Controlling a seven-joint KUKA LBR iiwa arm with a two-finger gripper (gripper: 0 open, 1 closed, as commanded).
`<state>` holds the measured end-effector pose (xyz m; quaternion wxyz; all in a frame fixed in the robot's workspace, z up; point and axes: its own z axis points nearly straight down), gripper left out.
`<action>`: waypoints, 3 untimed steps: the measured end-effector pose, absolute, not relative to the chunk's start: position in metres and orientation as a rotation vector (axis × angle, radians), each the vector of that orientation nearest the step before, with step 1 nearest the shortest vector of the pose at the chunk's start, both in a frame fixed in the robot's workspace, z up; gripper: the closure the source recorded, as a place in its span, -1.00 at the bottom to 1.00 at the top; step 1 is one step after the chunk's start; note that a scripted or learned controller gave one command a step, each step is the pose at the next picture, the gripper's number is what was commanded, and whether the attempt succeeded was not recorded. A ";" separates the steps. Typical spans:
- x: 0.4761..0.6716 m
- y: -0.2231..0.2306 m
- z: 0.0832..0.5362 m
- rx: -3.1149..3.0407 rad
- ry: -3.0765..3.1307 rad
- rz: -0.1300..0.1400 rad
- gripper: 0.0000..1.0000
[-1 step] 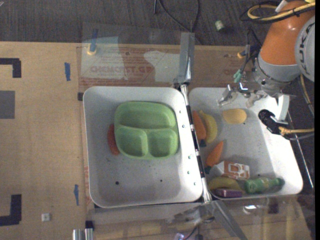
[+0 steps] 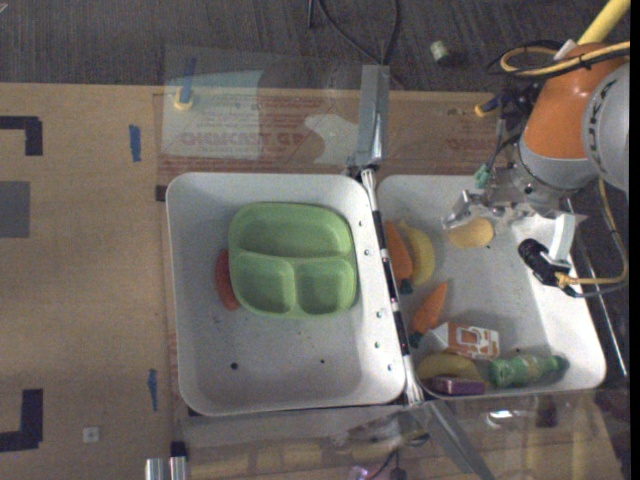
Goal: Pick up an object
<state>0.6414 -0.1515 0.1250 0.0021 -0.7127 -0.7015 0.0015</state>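
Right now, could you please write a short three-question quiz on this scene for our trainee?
1. True or false: the green divided plate lies in the left bin.
2. Which item lies nearest the end effector? A) green bottle B) pale yellow piece C) red piece
3. Fill in: the banana lies in the ____ bin.

Key: 1 true; 2 B; 3 right.
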 end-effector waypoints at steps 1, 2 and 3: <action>0.629 -0.169 0.087 -2.201 -2.248 -0.007 -1.00; 0.629 -0.172 0.096 -2.206 -2.248 -0.004 1.00; 0.629 -0.172 0.096 -2.206 -2.248 -0.004 -1.00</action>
